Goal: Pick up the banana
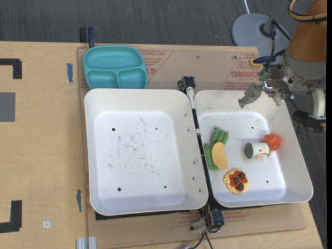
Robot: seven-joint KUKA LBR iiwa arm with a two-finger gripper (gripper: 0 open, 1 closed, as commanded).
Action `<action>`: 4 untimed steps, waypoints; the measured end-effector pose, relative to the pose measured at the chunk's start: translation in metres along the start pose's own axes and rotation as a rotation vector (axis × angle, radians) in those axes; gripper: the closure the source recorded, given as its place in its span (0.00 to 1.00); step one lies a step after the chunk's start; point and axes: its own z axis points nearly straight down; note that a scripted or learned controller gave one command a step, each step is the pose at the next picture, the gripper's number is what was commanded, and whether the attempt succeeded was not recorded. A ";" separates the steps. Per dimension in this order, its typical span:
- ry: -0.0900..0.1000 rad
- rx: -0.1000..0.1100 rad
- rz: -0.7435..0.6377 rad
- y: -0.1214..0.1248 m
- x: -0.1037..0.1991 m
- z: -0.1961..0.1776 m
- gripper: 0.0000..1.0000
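Toy pizza (236, 181) lies nearest, just beside the banana (220, 155) in the right bin (301, 183); green toy veggies (218, 137) touch the banana, so a grab could catch them instead; the gripper (259, 95) hangs well apart, and I cannot tell if it is spread or pressed together.

1 camera hangs fixed above the table (41, 139), looking down at a slant from the near side. It stands far enough back to take in both white bins, the left bin (98, 139) and the right bin (295, 154), side by side, with dark floor (155, 9) beyond. The arm (308, 35) enters from the right edge.
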 end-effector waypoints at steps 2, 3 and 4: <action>0.001 0.001 -0.045 -0.115 0.030 0.143 0.00; 0.000 -0.002 -0.717 -0.143 0.022 0.142 0.00; 0.000 -0.003 -0.729 -0.143 0.112 0.043 0.00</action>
